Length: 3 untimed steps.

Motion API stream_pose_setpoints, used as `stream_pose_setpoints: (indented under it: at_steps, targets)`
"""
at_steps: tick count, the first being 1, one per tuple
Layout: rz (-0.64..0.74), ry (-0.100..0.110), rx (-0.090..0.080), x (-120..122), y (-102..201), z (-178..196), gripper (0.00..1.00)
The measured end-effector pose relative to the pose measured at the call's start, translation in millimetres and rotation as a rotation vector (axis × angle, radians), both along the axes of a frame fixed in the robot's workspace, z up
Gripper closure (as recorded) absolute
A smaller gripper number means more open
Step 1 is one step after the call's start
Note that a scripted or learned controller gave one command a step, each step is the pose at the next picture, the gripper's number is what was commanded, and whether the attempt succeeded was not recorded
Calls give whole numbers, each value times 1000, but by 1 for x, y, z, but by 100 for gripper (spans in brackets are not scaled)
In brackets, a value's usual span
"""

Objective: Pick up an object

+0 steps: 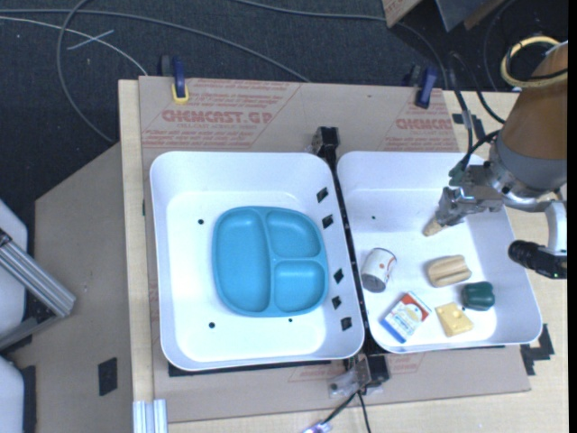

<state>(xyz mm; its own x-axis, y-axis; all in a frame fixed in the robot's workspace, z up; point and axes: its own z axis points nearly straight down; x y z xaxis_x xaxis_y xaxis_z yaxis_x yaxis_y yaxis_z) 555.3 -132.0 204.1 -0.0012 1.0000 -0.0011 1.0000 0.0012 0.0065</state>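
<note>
In the right bin (397, 180), several small objects lie toward the front. A white cup with a red mark (378, 269) lies on its side at the left. A tan bread-roll shape (447, 270) sits in the middle, a dark green piece (477, 295) to its right, a yellow block (453, 318) in front, and a blue, white and red packet (405, 317) at the front left. My gripper (445, 218) hangs over the bin's middle right, above and behind the roll, fingertips low near the floor. Nothing shows between them.
The left bin (171, 242) holds a blue divided plate (269, 260) in its middle. A black divider with clips (338, 242) runs between the bins. Blue clamps (179, 83) hold the cardboard base at the back. Cables trail across the dark floor behind.
</note>
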Motion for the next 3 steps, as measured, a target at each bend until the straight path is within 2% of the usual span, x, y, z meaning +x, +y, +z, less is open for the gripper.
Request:
stream_pose_setpoints:
  at_steps: [1,2,3]
  targets:
    - [0,-1,0,2,0,50,100]
    - [4,9,4,-6,47,38,100]
    - [4,9,4,-22,95,43,100]
